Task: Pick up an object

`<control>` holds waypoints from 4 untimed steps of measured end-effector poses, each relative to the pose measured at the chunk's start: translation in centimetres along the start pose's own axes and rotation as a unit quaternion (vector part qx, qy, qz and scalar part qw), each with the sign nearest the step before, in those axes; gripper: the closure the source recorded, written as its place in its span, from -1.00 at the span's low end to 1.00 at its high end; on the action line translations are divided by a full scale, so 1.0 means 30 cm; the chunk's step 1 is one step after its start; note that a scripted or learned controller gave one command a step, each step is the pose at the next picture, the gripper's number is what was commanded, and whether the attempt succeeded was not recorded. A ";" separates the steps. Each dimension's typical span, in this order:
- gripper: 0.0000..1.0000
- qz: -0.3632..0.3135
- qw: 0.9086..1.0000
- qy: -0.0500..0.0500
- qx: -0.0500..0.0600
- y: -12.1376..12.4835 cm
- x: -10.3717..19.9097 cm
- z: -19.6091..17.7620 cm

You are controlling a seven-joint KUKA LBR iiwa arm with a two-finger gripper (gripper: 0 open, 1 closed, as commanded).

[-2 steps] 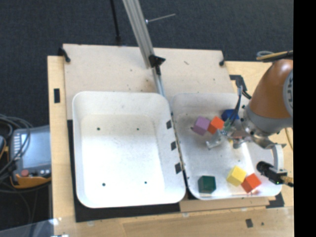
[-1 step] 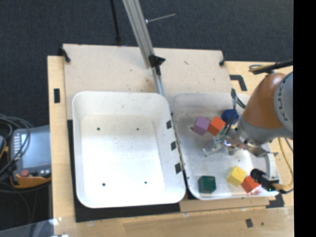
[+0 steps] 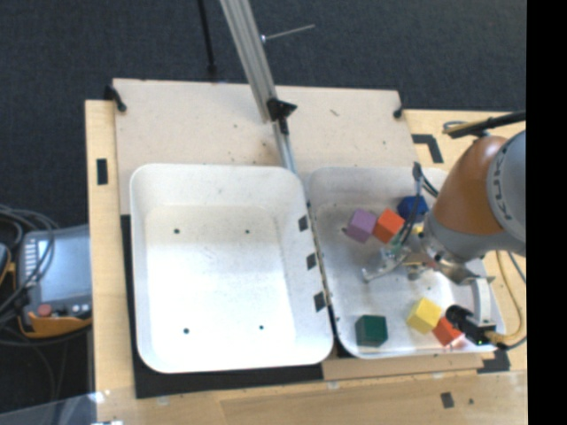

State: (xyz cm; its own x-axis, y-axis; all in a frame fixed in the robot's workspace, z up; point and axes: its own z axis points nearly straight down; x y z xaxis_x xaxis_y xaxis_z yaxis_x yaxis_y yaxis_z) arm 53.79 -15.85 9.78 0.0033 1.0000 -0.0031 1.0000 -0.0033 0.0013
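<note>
Here's the target cluster: an orange block (image 3: 387,226) sits in the right bin (image 3: 341,326), touching a purple block (image 3: 361,224) on its left, with a blue block (image 3: 411,207) just beside it toward the back. The gripper (image 3: 394,259) hangs low just in front of that trio, nothing between its tips, and from this angle I cannot tell how the claw is set. The tight packing looks awkward; fingers would need a gap to slip in. Easier pickings may be the green block (image 3: 371,329), alone near the front wall, or the yellow block (image 3: 425,313) touching a red block (image 3: 447,331). The left bin (image 3: 142,237) offers wide open floor.
</note>
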 end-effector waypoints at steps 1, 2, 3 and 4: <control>1.00 0.003 1.000 0.001 -0.003 0.005 -0.001 -0.039; 1.00 -0.003 1.000 0.001 -0.003 -0.012 0.011 -0.238; 1.00 -0.004 1.000 0.001 -0.003 0.019 0.022 -0.399; 1.00 -0.004 1.000 0.001 -0.004 0.026 0.018 -0.580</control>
State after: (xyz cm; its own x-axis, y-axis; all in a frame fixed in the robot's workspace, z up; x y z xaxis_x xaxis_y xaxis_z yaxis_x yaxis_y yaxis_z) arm 54.55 -15.26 27.16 -0.0049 1.0000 -0.0018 1.0000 0.0049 0.0084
